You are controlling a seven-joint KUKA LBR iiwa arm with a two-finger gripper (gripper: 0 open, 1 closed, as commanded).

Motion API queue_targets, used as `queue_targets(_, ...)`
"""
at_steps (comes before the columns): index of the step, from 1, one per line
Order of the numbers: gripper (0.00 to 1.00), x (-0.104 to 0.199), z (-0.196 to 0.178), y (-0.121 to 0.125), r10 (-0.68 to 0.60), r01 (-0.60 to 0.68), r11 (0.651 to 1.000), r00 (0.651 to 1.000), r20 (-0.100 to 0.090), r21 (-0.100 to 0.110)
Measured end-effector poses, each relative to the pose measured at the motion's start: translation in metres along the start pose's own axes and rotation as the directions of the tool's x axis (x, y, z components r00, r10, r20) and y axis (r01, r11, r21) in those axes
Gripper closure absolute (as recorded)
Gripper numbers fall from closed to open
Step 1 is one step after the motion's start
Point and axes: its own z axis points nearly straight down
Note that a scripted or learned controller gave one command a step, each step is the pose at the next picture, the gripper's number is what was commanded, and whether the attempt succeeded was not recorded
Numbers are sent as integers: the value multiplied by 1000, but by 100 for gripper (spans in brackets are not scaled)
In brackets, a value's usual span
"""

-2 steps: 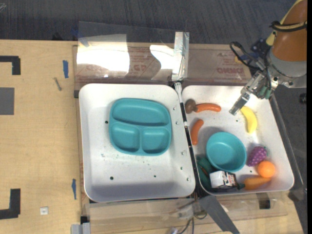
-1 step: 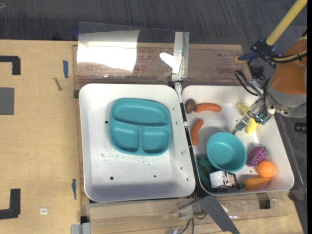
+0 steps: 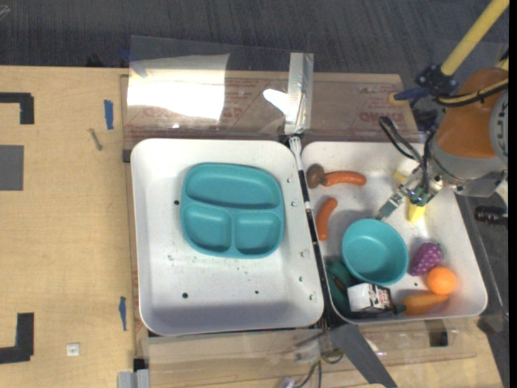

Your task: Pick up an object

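Nothing has been lifted yet, by my reckoning. On the table [image 3: 56,217], the left bin [image 3: 153,297] holds the teal divided plate [image 3: 232,208]. The right bin [image 3: 468,241] holds the teal bowl [image 3: 374,251], carrots, an orange and grapes. The hand [image 3: 414,194] hangs low by a small yellow piece [image 3: 416,211]; I cannot tell its grip.

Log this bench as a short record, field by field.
left bin: teal divided plate
right bin: teal bowl, two orange sausages, purple grapes, orange fruit, carrot, brown mushroom, yellow piece
gripper: above right bin's upper right, beside the yellow piece
holding: cannot tell
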Motion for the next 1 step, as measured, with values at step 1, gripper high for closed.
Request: queue_targets(1,0,-11,-39,55,-92,92,996,996,4,-3)
